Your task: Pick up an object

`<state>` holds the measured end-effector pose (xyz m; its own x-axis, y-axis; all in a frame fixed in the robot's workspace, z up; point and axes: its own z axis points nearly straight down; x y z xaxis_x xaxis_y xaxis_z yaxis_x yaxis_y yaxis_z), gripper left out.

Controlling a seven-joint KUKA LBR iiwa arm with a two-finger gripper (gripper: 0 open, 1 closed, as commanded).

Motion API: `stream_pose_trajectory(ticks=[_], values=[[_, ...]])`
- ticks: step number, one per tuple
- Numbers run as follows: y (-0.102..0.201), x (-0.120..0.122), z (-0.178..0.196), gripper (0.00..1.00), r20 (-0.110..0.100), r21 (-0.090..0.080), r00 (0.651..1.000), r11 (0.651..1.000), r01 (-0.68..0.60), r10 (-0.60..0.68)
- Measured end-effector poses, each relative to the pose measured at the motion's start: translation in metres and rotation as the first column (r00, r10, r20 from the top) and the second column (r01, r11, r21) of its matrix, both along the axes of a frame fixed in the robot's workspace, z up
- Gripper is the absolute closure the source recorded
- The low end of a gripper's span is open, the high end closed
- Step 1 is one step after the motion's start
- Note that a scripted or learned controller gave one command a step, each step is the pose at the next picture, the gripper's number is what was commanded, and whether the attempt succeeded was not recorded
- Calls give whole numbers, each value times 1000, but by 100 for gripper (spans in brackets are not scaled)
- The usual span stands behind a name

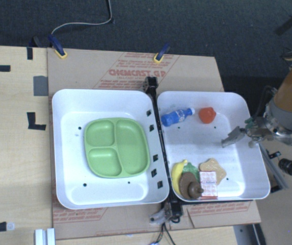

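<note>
Two shallow white bins sit side by side on the tabletop [13, 137]. The left bin [64, 137] holds a green divided plate [117, 147] at the frame's middle left. The right bin [238, 106] holds everything worth picking: a blue bottle [177, 116] lying on its side and a small red object [207, 115] near the bin's upper edge, and at the lower edge a tight cluster of a banana [177, 171], a brown rounded item [190, 186], a tan piece [212, 166] and a small red-and-white packet [208, 183]. The arm [284, 103] reaches in from the right of the frame, and its tool [236, 136] hangs over the right bin's right side, near nothing in particular, with bare bin floor beneath it. Whether the tool is spread or pressed together I cannot tell from here. It holds nothing, so I judge this the approach step. Next it needs to settle on one target, line up above it and descend; the red object looks easiest, standing apart from the others.
</note>
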<state>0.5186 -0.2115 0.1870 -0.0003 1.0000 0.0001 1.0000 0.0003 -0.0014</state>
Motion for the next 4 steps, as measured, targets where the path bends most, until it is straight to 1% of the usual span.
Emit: stream_pose_trajectory(ticks=[1, 2, 3, 4], values=[[4, 72, -65, 0, -1, 1, 1000, 1000, -1, 1], [37, 131, -100, 0, 6, -1, 1000, 1000, -2, 2], [35, 146, -102, 0, -21, 0, 1000, 1000, -5, 5], [35, 147, -92, 100, -16, -4, 1000, 1000, -4, 4]])
